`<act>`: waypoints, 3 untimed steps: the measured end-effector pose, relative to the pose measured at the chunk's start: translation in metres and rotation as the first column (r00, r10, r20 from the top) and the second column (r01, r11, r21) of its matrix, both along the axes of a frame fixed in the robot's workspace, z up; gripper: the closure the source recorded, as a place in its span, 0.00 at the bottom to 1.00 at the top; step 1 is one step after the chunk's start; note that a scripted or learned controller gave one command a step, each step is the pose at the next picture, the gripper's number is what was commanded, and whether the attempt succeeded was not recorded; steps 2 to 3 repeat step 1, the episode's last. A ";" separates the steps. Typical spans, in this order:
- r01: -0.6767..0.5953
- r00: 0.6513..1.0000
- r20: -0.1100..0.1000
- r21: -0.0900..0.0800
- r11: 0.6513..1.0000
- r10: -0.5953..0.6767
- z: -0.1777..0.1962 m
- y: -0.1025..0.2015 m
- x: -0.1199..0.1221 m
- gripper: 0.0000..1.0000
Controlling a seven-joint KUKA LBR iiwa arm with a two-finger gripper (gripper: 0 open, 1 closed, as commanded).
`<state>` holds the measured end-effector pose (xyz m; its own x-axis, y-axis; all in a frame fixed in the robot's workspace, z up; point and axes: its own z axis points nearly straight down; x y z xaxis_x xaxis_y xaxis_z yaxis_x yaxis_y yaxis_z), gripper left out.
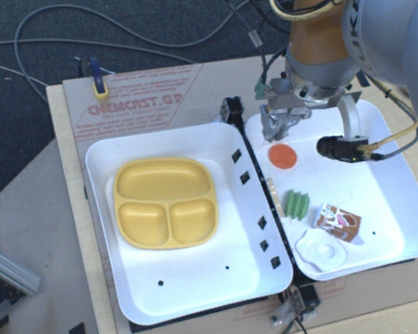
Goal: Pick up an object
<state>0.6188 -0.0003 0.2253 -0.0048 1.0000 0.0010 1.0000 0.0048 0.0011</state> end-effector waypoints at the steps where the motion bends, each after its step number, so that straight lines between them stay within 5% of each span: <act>1: 0.000 1.000 0.000 0.000 1.000 0.000 -0.010 0.050 0.015 1.00; 3: 0.000 1.000 0.000 0.000 1.000 0.000 -0.010 0.050 0.015 1.00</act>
